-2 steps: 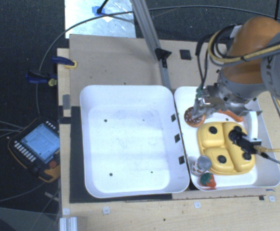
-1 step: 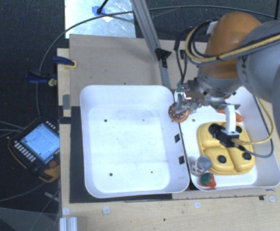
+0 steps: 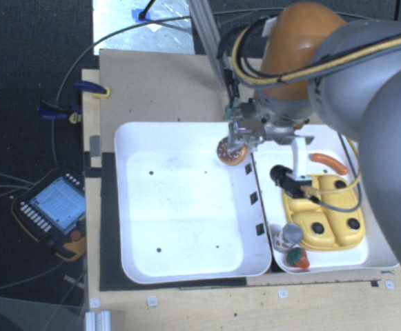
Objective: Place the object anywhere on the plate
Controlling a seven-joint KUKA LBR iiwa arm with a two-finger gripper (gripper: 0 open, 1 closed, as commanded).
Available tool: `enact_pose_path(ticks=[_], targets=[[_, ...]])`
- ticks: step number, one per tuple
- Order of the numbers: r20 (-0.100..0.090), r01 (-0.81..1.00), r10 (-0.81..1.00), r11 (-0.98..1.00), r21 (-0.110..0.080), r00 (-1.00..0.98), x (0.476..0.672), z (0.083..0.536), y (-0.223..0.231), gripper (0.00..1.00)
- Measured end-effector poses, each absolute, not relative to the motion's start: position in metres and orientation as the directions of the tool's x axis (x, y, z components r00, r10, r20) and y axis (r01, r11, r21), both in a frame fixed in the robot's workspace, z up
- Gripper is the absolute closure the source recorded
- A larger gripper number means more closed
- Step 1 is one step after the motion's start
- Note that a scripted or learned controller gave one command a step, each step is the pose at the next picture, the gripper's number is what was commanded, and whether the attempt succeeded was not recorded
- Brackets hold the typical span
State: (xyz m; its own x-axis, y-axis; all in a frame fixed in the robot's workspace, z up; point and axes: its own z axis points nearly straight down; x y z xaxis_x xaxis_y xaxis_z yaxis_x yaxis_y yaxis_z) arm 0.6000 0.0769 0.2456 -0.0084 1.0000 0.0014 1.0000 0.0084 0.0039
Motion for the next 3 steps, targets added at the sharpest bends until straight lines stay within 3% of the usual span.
enact_pose_path(ticks=[1,2,3], targets=[[0.002,1.0,1.0,0.01,0.003,-0.01,0.616,0.245,0.127,1.0],[0.001,1.0,1.0,0.008,0.002,-0.008,0.638,0.213,0.171,1.0],[0.0,1.0,1.0,0.006,0.001,-0.006,0.638,0.214,0.169,0.0]])
